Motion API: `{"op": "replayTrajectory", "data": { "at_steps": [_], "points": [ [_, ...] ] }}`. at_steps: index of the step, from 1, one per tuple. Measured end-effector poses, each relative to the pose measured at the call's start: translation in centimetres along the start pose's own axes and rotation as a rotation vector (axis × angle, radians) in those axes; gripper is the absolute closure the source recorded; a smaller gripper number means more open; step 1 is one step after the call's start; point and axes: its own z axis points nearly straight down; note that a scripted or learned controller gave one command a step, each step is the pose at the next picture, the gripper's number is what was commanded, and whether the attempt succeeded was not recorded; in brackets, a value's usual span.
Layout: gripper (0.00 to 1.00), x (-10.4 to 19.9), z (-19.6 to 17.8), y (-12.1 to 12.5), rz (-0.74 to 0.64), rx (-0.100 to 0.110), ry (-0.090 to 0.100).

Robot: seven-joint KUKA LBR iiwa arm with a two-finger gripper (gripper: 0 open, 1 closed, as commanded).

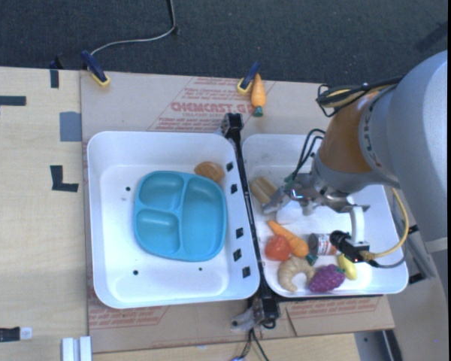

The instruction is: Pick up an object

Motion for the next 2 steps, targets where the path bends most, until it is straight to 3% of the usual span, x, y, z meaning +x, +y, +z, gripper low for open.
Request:
{"op": "replayTrajectory", "data": {
  "at_steps": [1,2],
  "points": [
    [0.00,-12.6,-7.9,-2.0,0.003,0.003,-0.001],
    [0.00,-5.8,-2.8,-7.5,0.000,0.007,0.004]
  ]
}}
